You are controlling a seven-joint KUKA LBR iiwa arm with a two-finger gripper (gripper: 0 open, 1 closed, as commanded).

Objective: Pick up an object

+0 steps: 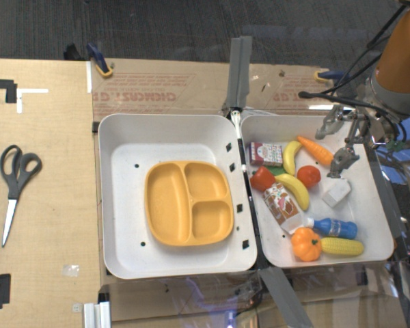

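The gripper (347, 145) hangs over the far right part of the right bin (383, 214); its fingers (343, 161) stand apart and hold nothing. Just below them lies a small white block (336, 193), the closest thing to pick; it looks light and hard, with flat sides that should be easy to pinch from left and right; it sits a little apart from the rest, so there is room for the fingers. To its left is a red tomato (309, 176); round and smooth, it may roll or slip. A toy carrot (315, 150) lies at the far side, beside a yellow banana (291, 157); a second banana (294, 190) rests on a juice box (281, 203). Near the front edge are a blue bottle (334, 227), a corn cob (341, 247) and an orange pumpkin (306, 244), all close together, so they are harder to grab. The left bin (116, 203) holds a yellow divided plate (189, 202); scissors (15, 183) lie on the bench (41, 238) far left, out of the way.
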